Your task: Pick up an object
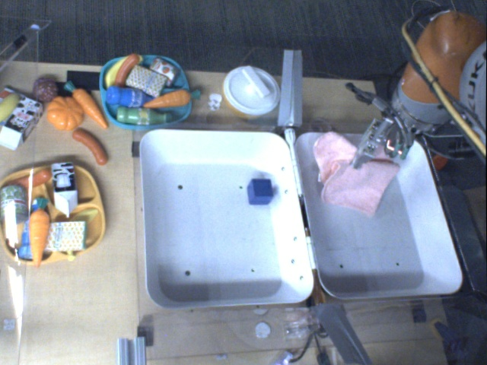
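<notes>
Lettering nowhere legible. Two-finger gripper [364, 155] down on crumpled pink cloth [351, 179] in right white bin [437, 226]; finger state impossible to tell. Small blue block [260, 191] alone in left white bin [163, 204].

A pale wooden bench top [114, 295] carries two shallow white plastic bins [221, 287]. Beyond the bench's far edge lies dark grey ribbed carpet floor [228, 14]. Even, soft light falls across the bench.

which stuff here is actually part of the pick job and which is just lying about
In play: gripper over the pink cloth in the right bin; blue block in the left bin.

Lying about: blue bowl, yellow plate, white lid, loose carrot.
</notes>
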### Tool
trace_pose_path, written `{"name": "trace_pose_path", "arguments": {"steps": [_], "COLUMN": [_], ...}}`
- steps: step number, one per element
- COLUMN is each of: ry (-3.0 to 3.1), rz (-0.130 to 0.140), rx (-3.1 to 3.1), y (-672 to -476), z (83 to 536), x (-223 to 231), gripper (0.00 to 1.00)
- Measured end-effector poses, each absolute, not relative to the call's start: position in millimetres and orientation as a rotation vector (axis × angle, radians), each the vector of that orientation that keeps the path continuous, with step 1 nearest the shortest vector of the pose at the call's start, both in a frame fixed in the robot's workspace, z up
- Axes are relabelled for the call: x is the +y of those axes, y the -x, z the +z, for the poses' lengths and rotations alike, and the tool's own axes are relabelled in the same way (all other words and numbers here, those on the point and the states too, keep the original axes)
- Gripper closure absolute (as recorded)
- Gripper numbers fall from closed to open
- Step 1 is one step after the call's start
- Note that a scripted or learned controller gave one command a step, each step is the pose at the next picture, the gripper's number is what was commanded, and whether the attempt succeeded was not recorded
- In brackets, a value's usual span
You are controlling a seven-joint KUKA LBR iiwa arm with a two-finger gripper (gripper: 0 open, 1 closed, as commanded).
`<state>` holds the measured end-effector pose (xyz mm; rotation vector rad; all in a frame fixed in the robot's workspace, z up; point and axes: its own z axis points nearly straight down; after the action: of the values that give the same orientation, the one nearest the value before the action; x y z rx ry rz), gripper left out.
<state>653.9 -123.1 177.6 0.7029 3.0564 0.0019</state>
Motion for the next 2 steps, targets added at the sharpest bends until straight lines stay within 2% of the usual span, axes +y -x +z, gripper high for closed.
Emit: {"name": "trace_pose_path", "arguments": {"steps": [1, 2], "ry": [-1.138, -0.7], "rz": [0.001, -0.001], "rx": [2.926, 3.057], "y": [-642.1, -624.4], "z": [184.0, 190.1], "x": [-58.5, -6.3], "gripper": [1.0, 1.0]}}
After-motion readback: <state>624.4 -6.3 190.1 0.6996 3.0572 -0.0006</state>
